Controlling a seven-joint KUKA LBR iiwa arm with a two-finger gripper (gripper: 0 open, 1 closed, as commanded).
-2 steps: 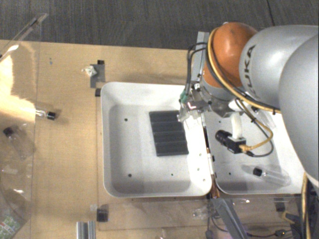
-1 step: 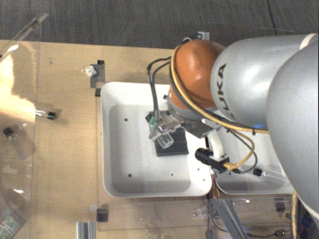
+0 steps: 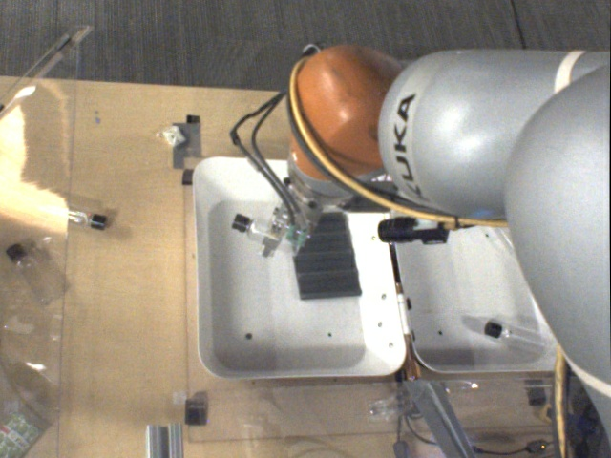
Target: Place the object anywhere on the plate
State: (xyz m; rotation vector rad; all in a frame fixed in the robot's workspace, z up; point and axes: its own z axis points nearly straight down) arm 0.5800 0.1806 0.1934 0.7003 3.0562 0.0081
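Observation:
A dark ribbed rectangular plate (image 3: 327,258) lies flat in the left bin (image 3: 221,343), right of its middle. My gripper (image 3: 280,234) hangs below the orange wrist band, just off the plate's upper left corner. A small clear piece with a black cap (image 3: 241,223) sticks out to the left of the gripper, close against it; whether it is gripped is unclear. A similar clear, black-capped piece (image 3: 495,330) lies in the right bin (image 3: 449,356), near its front. The arm's big grey body hides the back of both bins.
Another small black-capped clear piece (image 3: 95,220) lies on the wooden bench left of the bins. Black corner brackets (image 3: 190,139) (image 3: 196,409) stand by the left bin's corners. The bins' shared walls meet at about (image 3: 401,303).

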